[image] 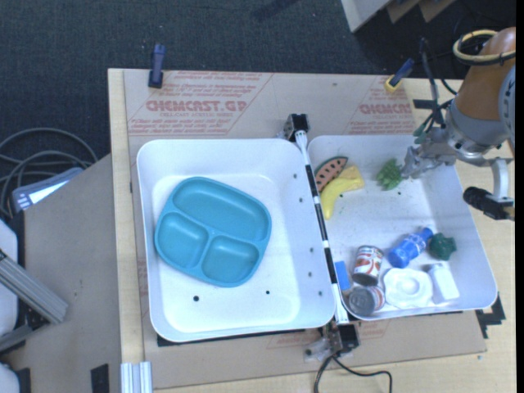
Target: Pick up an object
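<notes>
My gripper (415, 162) hangs low over the far part of the right bin (471, 219), reaching in from the right. Just to its left lies a small green leafy toy (390, 174), very close to the gripper tip; contact cannot be judged. A yellow banana (340, 188) and a watermelon slice (330, 170) lie at the bin's far left. Near the front sit a red-and-white can (368, 262), a second can (364, 300) on its side, a blue bottle (408, 248), a dark green piece (442, 246) and a white cup (408, 286).
The left bin (164, 162) holds a blue divided plate (213, 230). A black-and-white divider rail (315, 211) runs between the bins. A white block (444, 284) lies at the right bin's front right. The arm's black side part (487, 201) overhangs the right rim.
</notes>
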